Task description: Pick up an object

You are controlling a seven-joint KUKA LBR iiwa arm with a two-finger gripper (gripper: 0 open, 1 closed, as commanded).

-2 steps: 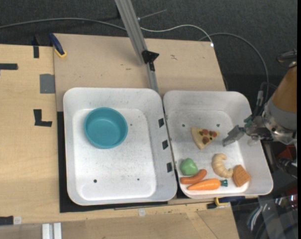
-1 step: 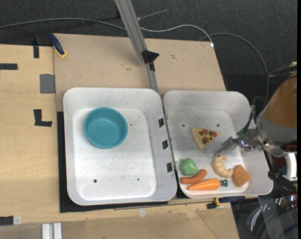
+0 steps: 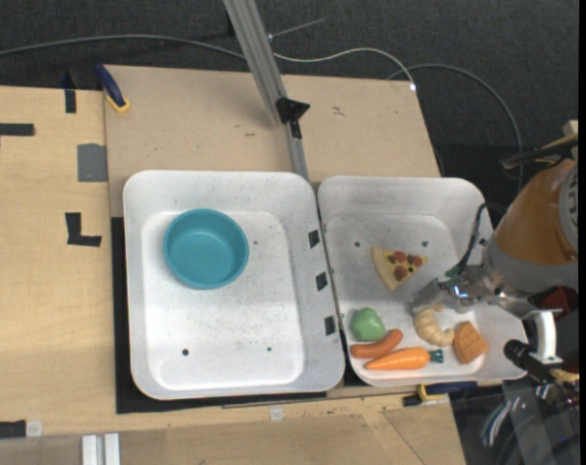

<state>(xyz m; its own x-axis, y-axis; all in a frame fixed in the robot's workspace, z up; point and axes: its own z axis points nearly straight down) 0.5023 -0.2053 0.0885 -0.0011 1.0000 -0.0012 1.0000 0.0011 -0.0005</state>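
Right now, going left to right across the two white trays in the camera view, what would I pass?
Blue bowl → green pepper → pizza slice → croissant → waffle piece, with the gripper above the croissant.

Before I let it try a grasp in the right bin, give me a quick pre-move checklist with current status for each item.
1. Gripper is over the right bin: ok.
2. A target lies close by: ok, the croissant sits just below the gripper.
3. Target has free space around it: not ok, the croissant lies close beside the waffle piece and near the carrot.
4. Easier isolated option exists: ok, the pizza slice lies apart from the rest.
5. Nothing already held: cannot tell.
6. Blue bowl out of the way: ok, in the left bin.
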